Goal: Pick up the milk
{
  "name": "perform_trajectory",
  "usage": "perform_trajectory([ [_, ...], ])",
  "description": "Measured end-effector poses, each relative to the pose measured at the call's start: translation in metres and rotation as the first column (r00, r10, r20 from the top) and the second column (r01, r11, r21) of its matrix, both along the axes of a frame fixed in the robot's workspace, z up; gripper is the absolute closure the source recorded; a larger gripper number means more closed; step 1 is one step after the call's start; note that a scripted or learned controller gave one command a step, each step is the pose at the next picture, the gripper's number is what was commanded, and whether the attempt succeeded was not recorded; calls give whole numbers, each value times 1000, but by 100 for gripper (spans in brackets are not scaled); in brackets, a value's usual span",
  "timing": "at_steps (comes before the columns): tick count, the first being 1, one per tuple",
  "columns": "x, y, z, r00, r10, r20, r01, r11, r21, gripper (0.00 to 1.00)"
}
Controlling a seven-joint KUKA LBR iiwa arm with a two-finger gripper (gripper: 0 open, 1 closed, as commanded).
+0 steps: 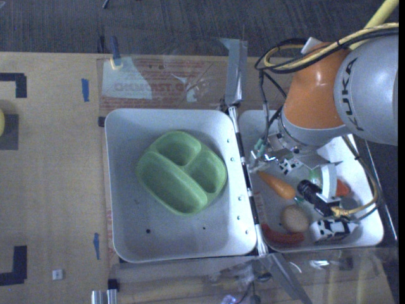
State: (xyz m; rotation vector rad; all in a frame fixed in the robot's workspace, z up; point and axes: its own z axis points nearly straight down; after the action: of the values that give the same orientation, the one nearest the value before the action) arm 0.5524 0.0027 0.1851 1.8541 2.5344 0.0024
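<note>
The grey-and-orange arm's gripper (273, 152) hung low over the right white bin (373, 230), its grip impossible to judge, while the black-spotted white milk carton (330, 228) lay unlifted at the bin's near edge.

Dark carpeted floor (190, 11), tan wooden bench (50, 189), blue tape marks (85, 89), black corner markers (16, 84)

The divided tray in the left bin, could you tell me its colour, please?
Green, seen in the camera view: divided tray.
</note>
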Motion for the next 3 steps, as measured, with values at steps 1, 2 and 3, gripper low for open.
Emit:
perform_trajectory([
  [1, -48, -34, 21, 996, 87, -3, -87, 996, 0, 100],
  [2, -72, 45, 125, 997, 75, -1, -75, 997, 0, 100],
  [3, -73, 1, 48, 998, 57, -3, -57, 998, -1, 100],
])
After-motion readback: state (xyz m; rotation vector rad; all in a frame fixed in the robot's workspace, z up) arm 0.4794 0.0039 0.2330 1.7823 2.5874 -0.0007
